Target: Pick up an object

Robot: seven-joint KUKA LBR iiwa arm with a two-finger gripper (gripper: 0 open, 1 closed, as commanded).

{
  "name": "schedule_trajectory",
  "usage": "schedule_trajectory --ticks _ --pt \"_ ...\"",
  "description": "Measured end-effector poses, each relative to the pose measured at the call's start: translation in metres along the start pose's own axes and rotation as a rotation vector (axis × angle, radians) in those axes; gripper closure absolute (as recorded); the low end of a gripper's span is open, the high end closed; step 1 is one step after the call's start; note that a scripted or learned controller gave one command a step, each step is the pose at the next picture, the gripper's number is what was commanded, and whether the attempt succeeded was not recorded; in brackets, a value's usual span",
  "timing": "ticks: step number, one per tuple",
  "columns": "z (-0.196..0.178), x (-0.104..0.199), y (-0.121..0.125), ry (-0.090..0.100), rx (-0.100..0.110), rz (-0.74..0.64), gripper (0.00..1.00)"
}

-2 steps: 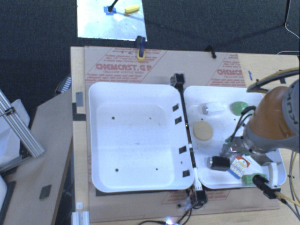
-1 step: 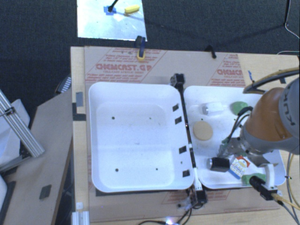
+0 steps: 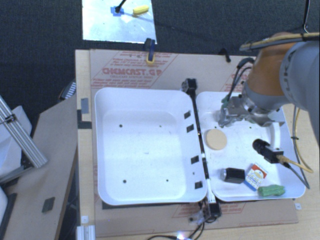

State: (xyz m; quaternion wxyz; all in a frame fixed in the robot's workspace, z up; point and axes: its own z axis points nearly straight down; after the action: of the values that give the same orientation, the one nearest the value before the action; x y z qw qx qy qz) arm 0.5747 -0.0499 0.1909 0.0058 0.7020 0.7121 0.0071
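Note:
My gripper (image 3: pixel 225 118) hangs low over the back part of the right bin (image 3: pixel 240 98), at the end of the grey arm with the orange band. Just in front of it and slightly left lies a flat tan round disc (image 3: pixel 216 139), apart from the gripper. Nearer the front of the same bin lie a small black block (image 3: pixel 234 175), a red, white and blue box (image 3: pixel 255 176) and a green lump (image 3: pixel 271 190) in the front right corner. I see nothing held in the gripper.
The left bin (image 3: pixel 107 149) sits beside the right one, with a black clipped divider (image 3: pixel 197 144) between them. Both rest on a cardboard sheet (image 3: pixel 132 69). A metal plate (image 3: pixel 117 14) with a yellow item lies behind the bench.

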Motion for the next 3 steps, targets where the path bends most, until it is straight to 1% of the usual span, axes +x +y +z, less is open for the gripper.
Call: schedule_trajectory --ticks 1,2,3 --pt "-0.118 0.102 0.022 0.004 0.002 0.000 1.00" --pt "-0.199 0.155 -0.028 0.004 0.009 0.003 1.00" --pt "-0.266 0.162 -0.041 0.001 0.009 0.008 1.00"
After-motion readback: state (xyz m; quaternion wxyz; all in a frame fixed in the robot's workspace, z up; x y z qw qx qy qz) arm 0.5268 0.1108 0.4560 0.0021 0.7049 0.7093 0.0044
